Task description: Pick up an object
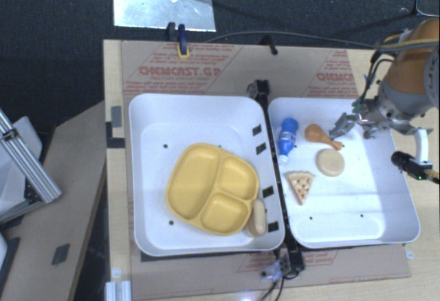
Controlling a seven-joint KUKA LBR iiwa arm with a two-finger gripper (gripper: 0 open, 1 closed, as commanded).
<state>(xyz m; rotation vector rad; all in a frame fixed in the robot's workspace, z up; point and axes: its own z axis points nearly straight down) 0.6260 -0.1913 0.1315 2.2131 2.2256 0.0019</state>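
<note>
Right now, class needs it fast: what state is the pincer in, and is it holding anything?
Pincer: open, holding nothing, poised over the right bin beside the toy drumstick.

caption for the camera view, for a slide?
Gripper poised beside the toy drumstick in the right bin; yellow tray in the left.

I am looking down on a robotics lab test cell. My grey and orange arm reaches over a counter topped with printed board. Two shallow white bins sit clamped side by side, holding plastic toy food. Cables, an aluminium rail and dark carpet surround it.
</note>
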